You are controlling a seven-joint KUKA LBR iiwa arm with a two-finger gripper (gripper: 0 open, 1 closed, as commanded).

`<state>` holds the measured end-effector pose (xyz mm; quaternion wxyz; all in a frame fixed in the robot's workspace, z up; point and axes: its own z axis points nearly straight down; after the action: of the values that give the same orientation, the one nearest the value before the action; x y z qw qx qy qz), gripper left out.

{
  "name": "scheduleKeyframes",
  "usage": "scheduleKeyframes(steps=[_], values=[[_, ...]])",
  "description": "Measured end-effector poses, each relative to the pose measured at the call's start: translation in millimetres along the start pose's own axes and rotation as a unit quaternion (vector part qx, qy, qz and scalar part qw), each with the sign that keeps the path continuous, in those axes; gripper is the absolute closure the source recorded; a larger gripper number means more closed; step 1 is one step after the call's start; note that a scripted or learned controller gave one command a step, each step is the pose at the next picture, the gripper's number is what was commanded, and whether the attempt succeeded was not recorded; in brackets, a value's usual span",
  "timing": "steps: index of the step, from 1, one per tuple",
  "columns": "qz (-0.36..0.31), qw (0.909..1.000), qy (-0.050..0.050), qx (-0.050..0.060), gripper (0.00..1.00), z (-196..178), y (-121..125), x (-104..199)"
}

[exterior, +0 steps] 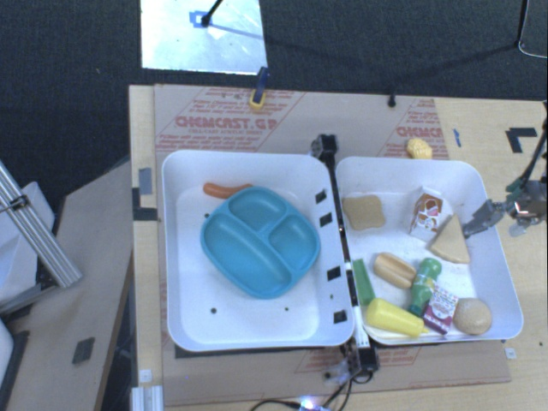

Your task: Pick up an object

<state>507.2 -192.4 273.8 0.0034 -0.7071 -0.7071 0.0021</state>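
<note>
Though blurred, tool (481, 221) beside wedge (449, 244).

Right bin (494, 229) holds toast slice (364, 212), small milk carton (425, 211) upright, tan wedge (450, 243), hot dog (395, 270), green bottle (423, 284), yellow corn (394, 317), round bun (472, 316). Left bin (175, 255): blue divided plate (259, 241), tilted, orange sausage (225, 189) just behind it.

Red "CHEMCAST GP" print, repeated, on brown board (224, 123) under the bins

The divided plate (259, 241) lies in the left bin (184, 315), with a sausage (226, 189) behind it. The right bin (499, 268) holds the bread slice (364, 212), carton (425, 212) and bottle (423, 284).
</note>
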Motion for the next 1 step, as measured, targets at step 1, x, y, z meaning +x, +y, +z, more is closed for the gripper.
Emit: scheduleKeyframes(steps=[1], values=[[-0.002,1.0,-0.001,-0.005,0.0,-5.1,1.9,0.4]])
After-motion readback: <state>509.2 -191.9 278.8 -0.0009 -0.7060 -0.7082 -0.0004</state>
